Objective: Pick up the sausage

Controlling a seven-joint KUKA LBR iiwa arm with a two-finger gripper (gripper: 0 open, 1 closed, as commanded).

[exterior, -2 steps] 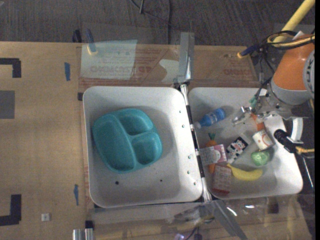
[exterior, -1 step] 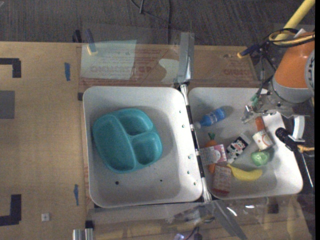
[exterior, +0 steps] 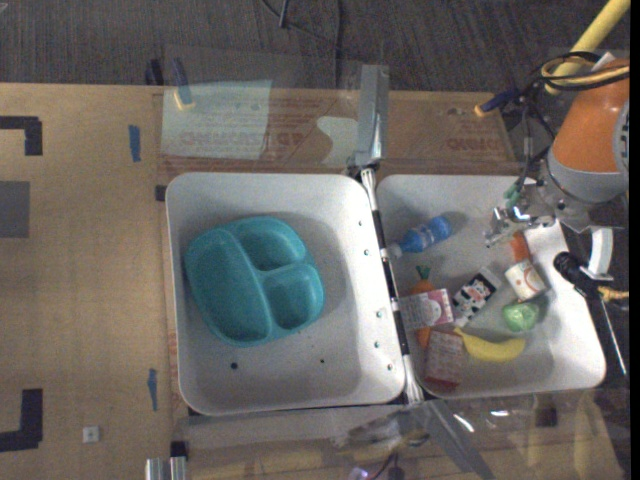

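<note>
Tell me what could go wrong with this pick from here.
The gripper sits at the right bin's far side, where items crowd together: the red-orange sausage touches a small white cup, so a descent may catch the cup instead. The green ball and banana nearby could get knocked aside.

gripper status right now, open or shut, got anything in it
Gripper: cannot be told whether it grips anything; it sits low over the right bin, near the top edge, above the toy food.
</note>
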